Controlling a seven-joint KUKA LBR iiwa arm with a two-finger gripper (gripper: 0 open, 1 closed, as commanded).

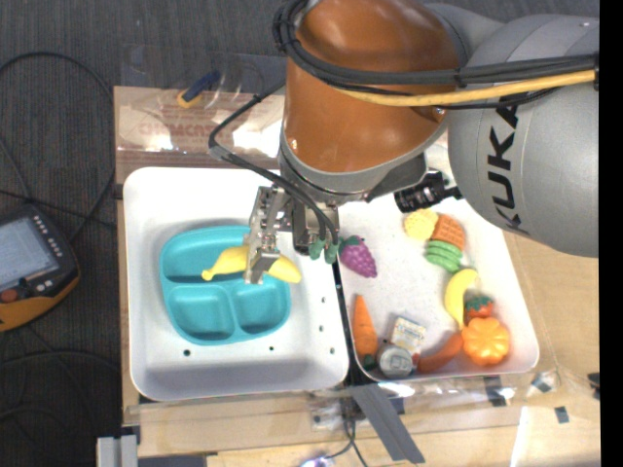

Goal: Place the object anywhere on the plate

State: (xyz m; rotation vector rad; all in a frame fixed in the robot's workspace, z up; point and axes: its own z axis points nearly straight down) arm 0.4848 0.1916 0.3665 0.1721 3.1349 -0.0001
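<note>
Hanging over the blue plate [226, 300], the pincer [261, 261] comes down from the arm's orange band [365, 61]. Its metal fingers [259, 233] sit closed on the yellow banana [243, 261], which shows on both sides of them: one end points toward the plate's left rim, the other toward its right rim. Whether the banana rests on the plate or is held just above it cannot be told from this slant.

Plate: three compartments, lying in the left white bin [146, 358]. The banana is over the long upper compartment. The pincer body hides the plate's upper right corner.

Right of the plate, past the wall between the bins, the right white bin [521, 343] holds toy food. Nearest the plate: purple grapes [358, 256] and, partly tucked under the pincer mount, something small and green, too hidden to name. Below the grapes, an orange carrot [363, 325]. Farther right of the plate: a yellow-and-orange piece [434, 228], a green ridged piece [443, 254], a second banana [458, 293], an orange pumpkin [486, 341]. Near the carrot lie a small wrapped item [406, 333] and a round grey one [395, 361], details blurred.

The grey arm [531, 163] covers the right bin's upper edge and is cut off at the frame's right side. Tabletop [136, 115] above the plate carries clear plastic. Far left of the plate, a handheld pendant [29, 261], partly cut off.
</note>
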